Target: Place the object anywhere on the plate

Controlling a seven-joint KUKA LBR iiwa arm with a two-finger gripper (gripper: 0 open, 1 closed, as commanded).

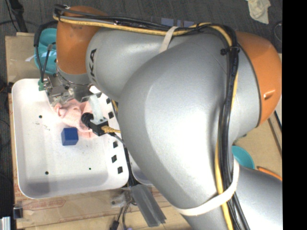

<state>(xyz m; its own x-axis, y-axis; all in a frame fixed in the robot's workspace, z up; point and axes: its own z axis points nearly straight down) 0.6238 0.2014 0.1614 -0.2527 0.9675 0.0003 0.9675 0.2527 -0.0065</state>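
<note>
Camera view shows one blue cube (pixel 69 136) in the left bin (pixel 29 176) — beside one pink object (pixel 67 110). One gripper (pixel 58 96) hangs above; its grip can't be told.

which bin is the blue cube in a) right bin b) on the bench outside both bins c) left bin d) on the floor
c, the blue cube sits on the floor of the left bin, beside a pink thing under the gripper.
</note>
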